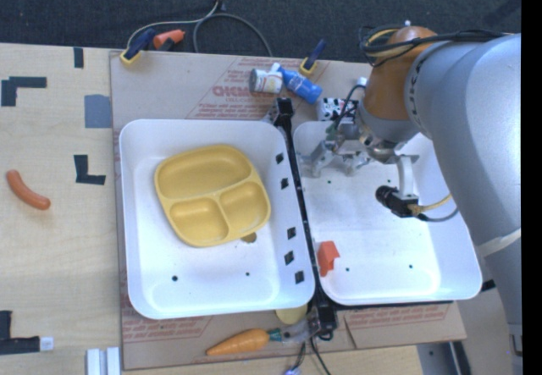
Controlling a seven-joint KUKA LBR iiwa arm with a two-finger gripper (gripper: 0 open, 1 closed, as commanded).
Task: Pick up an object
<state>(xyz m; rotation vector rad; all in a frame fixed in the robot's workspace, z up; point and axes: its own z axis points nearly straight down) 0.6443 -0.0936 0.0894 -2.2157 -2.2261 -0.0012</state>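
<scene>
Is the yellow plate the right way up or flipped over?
Right way up. The yellow plate lies flat in the left bin, and you can see its three hollow sections facing up.

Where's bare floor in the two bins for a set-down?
Left bin: front strip below the yellow divided plate. Right bin: middle and front, right of the orange block. Crowded: right bin's back, under the gripper.

- Most of the left bin is taken up by a yellow divided plate.
- The right bin's middle is left open; an orange block is set at its left edge.
</scene>
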